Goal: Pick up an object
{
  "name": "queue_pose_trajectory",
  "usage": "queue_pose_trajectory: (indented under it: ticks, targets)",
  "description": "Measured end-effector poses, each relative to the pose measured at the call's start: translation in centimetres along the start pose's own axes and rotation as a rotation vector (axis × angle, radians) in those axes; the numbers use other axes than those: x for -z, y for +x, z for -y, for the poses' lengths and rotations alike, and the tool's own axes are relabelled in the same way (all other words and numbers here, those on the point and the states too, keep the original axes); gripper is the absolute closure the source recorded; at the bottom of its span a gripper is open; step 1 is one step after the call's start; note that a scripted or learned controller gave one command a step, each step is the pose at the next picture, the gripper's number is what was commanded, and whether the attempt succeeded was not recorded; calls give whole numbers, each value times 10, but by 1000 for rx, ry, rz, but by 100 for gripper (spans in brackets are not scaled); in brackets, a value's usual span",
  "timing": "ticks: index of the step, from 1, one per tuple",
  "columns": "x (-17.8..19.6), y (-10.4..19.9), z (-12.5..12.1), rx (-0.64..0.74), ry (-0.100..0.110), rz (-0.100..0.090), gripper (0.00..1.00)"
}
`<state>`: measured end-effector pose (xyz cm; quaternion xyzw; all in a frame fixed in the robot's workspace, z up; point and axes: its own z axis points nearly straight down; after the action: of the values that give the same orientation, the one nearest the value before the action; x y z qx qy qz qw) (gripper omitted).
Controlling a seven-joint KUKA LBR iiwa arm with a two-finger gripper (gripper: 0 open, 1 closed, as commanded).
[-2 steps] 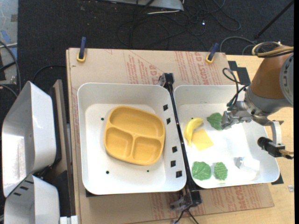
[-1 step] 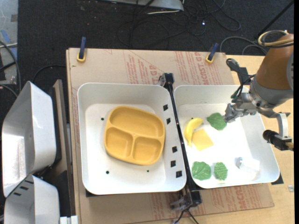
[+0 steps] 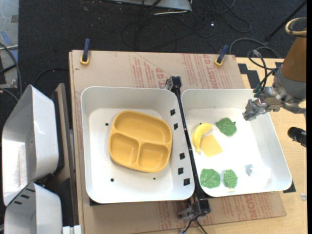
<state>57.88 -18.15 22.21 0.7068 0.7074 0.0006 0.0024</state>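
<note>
Green leaf toy (image 3: pixel 226 126) lies near the tool (image 3: pixel 253 110), whose grip seemingly can't be told.

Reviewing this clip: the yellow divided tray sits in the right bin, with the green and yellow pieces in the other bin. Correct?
Not quite. The camera view shows the yellow divided tray in the left bin; the green pieces and yellow pieces lie in the right bin.

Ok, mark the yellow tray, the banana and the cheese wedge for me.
yellow tray (image 3: pixel 140 141): camera view, centre divider.
banana (image 3: pixel 200 131): camera view, middle of its curve.
cheese wedge (image 3: pixel 211 146): camera view, flat top face.
</note>
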Motion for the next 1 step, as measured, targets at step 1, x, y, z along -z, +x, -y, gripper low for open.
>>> queue_pose_trajectory:
  ticks: [1]
  targets:
    - [28, 0, -2, 3, 2, -1, 100]
